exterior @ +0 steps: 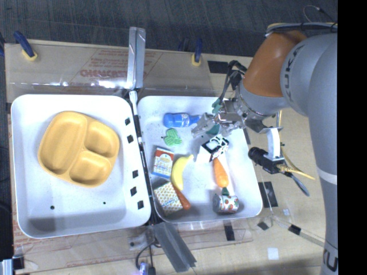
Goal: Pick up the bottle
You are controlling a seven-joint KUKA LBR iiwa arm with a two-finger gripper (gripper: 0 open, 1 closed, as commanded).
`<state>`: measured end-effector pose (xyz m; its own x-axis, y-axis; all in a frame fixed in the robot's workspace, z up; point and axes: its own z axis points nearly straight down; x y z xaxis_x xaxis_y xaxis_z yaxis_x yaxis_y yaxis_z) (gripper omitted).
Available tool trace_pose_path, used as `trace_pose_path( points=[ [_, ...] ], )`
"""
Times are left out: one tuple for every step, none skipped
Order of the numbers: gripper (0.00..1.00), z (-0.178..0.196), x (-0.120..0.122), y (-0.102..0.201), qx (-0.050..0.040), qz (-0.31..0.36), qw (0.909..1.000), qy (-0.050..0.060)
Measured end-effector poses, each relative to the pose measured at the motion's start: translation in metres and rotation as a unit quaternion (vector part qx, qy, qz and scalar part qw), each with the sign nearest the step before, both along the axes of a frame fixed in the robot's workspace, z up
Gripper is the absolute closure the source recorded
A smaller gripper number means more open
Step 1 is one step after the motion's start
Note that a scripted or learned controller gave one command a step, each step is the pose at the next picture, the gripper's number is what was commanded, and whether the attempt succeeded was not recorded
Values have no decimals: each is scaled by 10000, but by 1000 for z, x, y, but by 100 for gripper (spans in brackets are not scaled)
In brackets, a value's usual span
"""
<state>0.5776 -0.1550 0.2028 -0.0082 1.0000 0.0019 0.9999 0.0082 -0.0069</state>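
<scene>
1. Nearest the camera, a small patterned can (226,203) lies at the front edge of the right bin (253,179), with an orange carrot (221,173) just behind it.
2. Behind the carrot, the tool (213,135) hangs over the bin's back half; its finger spread cannot be made out, and a black-and-white piece (213,145) sits right at its tip.
3. Grey with an orange band, the arm (298,67) reaches in from the carrot's right and slants down.
4. Left of the tool, the blue bottle (176,120) lies on its side near the back wall, apart from the tool.
5. Open white floor lies between bottle and tool; a banana (180,172) and cartons crowd the carrot's left.
</scene>
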Motion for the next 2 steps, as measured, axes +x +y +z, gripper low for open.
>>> trace_pose_path(
  points=[
    [0,-56,54,-39,-9,-531,9986,-11],
    [0,-112,78,-33,-8,-656,9978,15]
  ],
)
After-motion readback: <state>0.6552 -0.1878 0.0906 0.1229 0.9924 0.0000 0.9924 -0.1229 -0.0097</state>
